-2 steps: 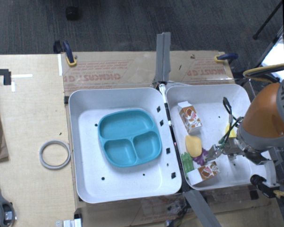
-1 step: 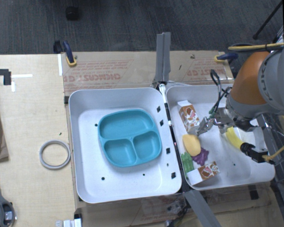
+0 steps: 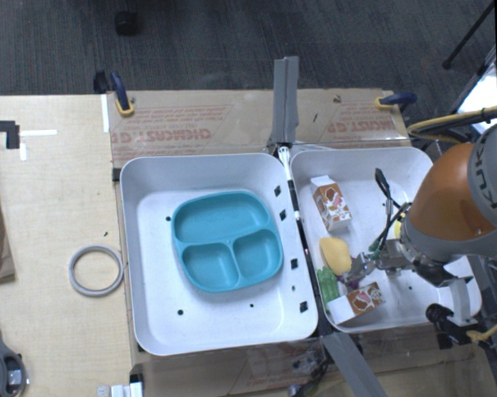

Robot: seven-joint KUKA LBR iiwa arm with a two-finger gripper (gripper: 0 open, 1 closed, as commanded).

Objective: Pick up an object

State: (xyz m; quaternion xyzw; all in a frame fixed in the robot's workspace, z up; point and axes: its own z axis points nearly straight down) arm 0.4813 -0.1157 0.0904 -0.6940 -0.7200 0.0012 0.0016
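My end effector (image 3: 362,267) sits low in the right bin (image 3: 358,160), grip state I cannot tell. Lemon (image 3: 335,254) just beside it, cartons crowding; it could roll away or I snag two.

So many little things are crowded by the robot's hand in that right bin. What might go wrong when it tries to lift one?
The end effector sits low among a yellow lemon-like object, a green packet and a small carton, all close together. It might pinch two at once or nudge one aside. The rounded yellow object could roll or slip out. The bin's wall is close, leaving little room.
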